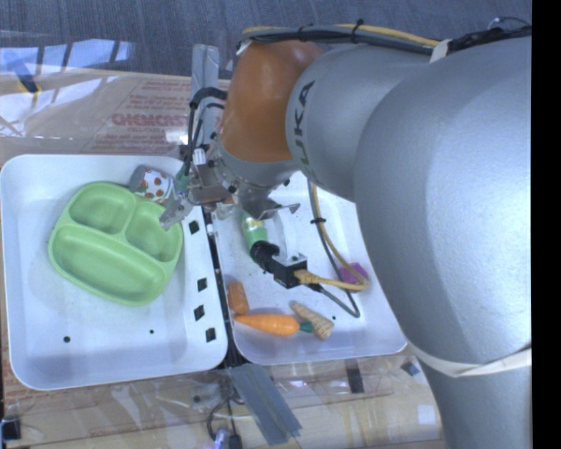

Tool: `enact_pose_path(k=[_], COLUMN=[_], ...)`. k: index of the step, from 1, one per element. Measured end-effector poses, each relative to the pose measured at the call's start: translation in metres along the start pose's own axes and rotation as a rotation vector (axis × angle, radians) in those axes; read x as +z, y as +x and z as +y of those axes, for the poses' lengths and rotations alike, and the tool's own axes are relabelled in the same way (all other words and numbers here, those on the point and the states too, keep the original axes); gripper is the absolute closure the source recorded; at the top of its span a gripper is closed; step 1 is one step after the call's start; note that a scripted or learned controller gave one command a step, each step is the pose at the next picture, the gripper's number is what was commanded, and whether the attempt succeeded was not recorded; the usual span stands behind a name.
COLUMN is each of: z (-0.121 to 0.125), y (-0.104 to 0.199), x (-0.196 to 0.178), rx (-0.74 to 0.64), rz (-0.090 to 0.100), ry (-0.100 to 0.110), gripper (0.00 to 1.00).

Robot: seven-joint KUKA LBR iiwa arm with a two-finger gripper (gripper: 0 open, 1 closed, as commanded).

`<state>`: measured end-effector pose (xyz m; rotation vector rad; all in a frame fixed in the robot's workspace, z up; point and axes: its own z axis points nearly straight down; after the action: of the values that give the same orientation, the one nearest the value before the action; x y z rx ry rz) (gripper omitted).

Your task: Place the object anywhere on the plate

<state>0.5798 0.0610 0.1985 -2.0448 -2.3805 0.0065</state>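
Near edge of right bin (374, 340): orange carrot (269, 324) lying flat, tan corn-like piece (312, 319) touching its right end, small orange chunk (237, 296) just above it. Purple item (355, 272) near yellow cable further right. Green item (253, 232) mid-bin, partly under arm. Left bin (37, 344): green divided plate (117, 241), three compartments, tilted. Gripper (173, 199) over plate's upper right rim; claw state cannot tell. Small white object with red and green spots (151, 184) just beside gripper, at plate's far edge, touching or overlapping rim.
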Motion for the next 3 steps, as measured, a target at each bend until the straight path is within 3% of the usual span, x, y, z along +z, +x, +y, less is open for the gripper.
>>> enact_pose_path(k=[1,2,3], z=[0.0,0.0001,0.0001], y=[0.0,-0.0001,0.0], x=[0.0,-0.0093,-0.0093], rx=[0.0,-0.001,-0.002], rz=[0.0,0.0,-0.001], ry=[0.0,0.003,0.003], gripper=[0.0,1.0,0.0])
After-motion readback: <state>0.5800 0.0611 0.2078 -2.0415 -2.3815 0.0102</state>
